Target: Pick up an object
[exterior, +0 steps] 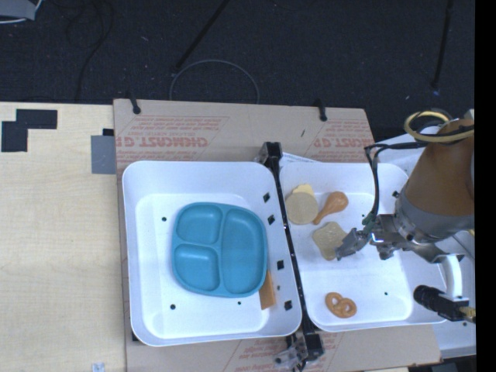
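Note:
In the right bin (391, 297) lie a round tan bun (302, 205), a tan drumstick (332, 204), a pale beige chunk (328, 239) and a brown pretzel (340, 305). My gripper (350, 245) reaches in from the right and sits low at the right edge of the beige chunk, touching or almost touching it. The grey arm with its orange band (438, 178) stands over the bin's right side.
The left bin (147, 208) holds a blue divided plate (218, 248) and a thin brown stick (267, 290) by its right wall. A black divider (284, 239) runs between the bins. Cables (375, 178) hang near the arm.

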`<state>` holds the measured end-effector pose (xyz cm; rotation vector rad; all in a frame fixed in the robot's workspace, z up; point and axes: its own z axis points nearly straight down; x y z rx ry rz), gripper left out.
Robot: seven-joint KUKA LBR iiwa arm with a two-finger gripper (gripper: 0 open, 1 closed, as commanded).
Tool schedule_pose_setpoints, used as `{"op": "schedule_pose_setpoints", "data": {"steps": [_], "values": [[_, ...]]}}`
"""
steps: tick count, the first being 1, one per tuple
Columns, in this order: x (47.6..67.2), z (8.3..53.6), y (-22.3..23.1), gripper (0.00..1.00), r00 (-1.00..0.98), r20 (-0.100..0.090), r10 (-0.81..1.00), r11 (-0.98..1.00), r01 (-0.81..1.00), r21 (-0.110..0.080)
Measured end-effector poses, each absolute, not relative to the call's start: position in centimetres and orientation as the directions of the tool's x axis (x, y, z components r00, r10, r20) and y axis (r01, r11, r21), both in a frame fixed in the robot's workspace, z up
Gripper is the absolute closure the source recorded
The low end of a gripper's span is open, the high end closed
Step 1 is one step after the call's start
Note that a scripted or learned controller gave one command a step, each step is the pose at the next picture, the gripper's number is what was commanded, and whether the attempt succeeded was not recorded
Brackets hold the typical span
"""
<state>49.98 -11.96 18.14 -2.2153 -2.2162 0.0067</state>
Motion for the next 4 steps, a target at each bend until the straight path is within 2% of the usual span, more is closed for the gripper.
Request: {"op": "schedule_pose_setpoints", "data": {"steps": [2,3,4], "values": [[49.9,8.6,-10.9,0.0,0.001,0.001,1.0,-0.001,1.0,-0.002],[49.9,9.8,-11.1,1.0,0.009,0.001,1.0,-0.009,1.0,-0.002],[50.3,15.0,-10.2,1.0,-0.001,0.001,1.0,0.001,1.0,0.001]]}}
